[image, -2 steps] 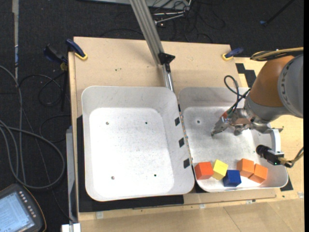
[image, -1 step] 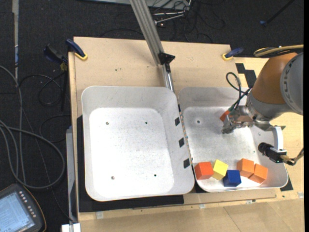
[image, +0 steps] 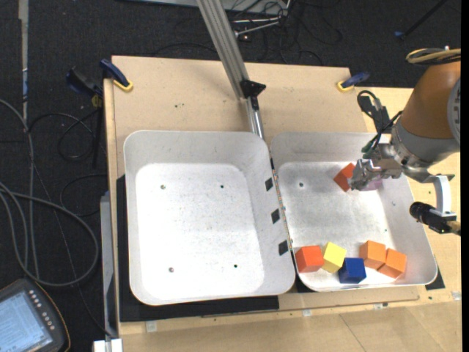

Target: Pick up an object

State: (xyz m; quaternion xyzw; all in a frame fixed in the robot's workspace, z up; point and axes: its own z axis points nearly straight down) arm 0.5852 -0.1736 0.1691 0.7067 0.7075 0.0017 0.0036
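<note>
The wooden bench (image: 308,97) holds two white bins side by side. The left bin (image: 194,215) is the bigger one, and its floor has small dark dots on it. The right bin (image: 322,211) has blocks in it. The grey arm (image: 432,116) comes in from the right, with its orange band up high, and it bends down over the far right part of the right bin. At its tip, the hand (image: 364,174) hangs low in that far part of the bin, pointing down and a bit to the left. A red-orange block (image: 344,176) sits tilted just at the left side of the hand, touching it or very close. I cannot tell if the hand is spread or pressed together, or if it is pinching that block. Along the near edge of the right bin lie five more blocks in a row: a red-orange one (image: 309,258), a yellow one (image: 334,256), a blue one (image: 352,270), and two orange ones (image: 373,253) (image: 394,262) close together.
</note>
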